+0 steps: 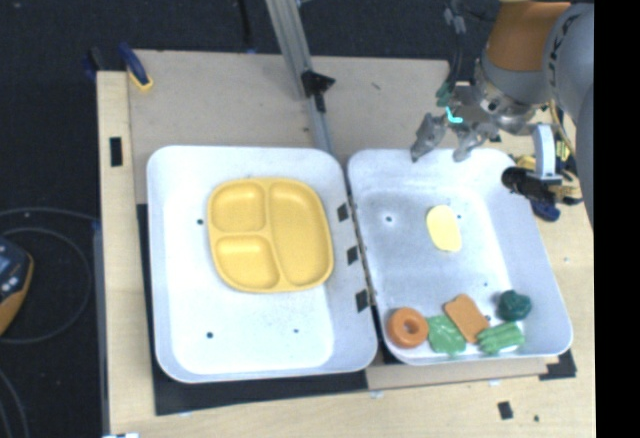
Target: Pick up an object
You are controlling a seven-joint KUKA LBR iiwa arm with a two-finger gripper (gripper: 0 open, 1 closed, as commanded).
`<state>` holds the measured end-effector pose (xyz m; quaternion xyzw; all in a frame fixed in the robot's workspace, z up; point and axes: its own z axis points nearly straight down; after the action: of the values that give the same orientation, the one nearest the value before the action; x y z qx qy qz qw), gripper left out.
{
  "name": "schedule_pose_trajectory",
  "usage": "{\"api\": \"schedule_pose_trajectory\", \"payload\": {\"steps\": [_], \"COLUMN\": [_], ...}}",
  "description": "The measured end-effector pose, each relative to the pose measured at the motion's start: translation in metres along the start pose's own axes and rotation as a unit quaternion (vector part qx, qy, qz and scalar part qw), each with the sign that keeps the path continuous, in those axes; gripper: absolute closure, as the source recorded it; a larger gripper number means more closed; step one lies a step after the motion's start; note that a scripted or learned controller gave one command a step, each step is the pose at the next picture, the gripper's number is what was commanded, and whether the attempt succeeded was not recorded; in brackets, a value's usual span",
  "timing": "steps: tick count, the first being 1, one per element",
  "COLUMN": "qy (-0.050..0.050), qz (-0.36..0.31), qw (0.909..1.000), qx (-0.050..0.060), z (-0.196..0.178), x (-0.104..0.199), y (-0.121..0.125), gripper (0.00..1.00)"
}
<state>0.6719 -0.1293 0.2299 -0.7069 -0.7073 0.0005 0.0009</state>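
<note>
Two white bins; one yellow divided plate; six small items, among them three green pieces.

The end effector hangs over the far edge of the right bin. In that bin, nearer the camera than it, lies an oval piece, and along the near wall a ring, a block and three lumpy items. Well to its left, the left bin holds a divided plate.
</note>
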Motion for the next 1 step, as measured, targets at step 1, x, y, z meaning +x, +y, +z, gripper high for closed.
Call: {"api": "schedule_pose_trajectory", "payload": {"steps": [1], "qy": [0.0], "qz": [0.0], "qw": [1.0], "qx": [-0.002], "z": [-0.0021], "x": [0.0001], "y": [0.0009], "gripper": [0.0]}}
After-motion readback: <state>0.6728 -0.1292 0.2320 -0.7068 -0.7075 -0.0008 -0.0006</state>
